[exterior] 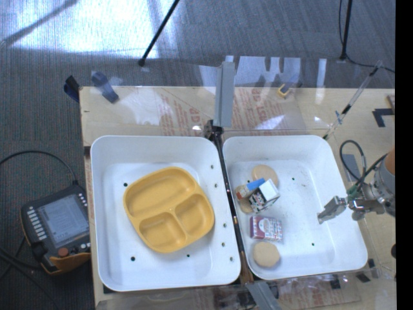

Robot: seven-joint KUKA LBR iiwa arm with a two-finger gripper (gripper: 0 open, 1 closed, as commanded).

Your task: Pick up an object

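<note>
Right bin (303, 148), end effector (332, 210) fingers indistinct.

1. Left bin (103, 173): white, holds a yellow divided plate (169, 208).
2. Right bin (310, 150): white, dark specks on floor.
3. Just right of the plate: white-blue small box (263, 194) with dark print.
4. Below the box: red-pink packet (266, 228), white lettering.
5. Two tan round discs (266, 255), above and below these.
6. Desk (161, 108): pale wood, faded red print.
</note>
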